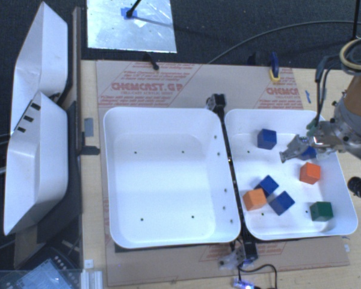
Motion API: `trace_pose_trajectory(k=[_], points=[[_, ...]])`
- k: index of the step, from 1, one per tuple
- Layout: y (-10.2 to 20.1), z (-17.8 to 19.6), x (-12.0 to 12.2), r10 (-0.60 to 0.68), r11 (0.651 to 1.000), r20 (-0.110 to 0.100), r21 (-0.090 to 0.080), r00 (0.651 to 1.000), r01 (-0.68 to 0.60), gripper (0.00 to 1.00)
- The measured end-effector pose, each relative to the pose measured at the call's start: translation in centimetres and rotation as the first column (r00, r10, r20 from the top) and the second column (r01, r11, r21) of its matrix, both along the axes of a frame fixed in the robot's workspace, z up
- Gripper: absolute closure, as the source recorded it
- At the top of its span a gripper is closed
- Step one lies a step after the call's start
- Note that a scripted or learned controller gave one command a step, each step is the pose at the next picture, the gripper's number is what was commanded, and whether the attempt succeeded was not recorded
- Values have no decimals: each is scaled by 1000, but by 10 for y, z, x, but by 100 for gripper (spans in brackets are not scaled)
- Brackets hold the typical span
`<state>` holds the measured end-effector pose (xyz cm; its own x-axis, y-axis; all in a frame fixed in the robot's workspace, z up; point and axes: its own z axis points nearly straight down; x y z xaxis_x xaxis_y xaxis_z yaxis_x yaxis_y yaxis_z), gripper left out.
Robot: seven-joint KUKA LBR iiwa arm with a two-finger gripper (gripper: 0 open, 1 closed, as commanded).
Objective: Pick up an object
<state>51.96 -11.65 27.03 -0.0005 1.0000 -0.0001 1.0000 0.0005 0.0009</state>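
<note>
Left bin (117,125) first, white and shallow. Next, right bin (349,224), with low walls to keep the blocks in. Orange block (254,198) near the front edge, touching a blue block (268,184). Lone blue block (266,138) near the back edge, with room all round for a grab. Gripper (292,149) low by the right edge, fingers spread apart, gripping nothing. Bit of blue (308,152) tucked just beside it, maybe the one to pick.

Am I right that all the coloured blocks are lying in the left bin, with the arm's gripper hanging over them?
Not quite: the camera view shows the blocks in the right bin, among them a blue block, an orange block and a green block. The gripper does hang over them.
</note>
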Motion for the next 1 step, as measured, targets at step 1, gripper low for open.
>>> trace_pose_trajectory(k=[1], points=[[-41,-135,56,-2,1000,-12,2,1000,2,0]])
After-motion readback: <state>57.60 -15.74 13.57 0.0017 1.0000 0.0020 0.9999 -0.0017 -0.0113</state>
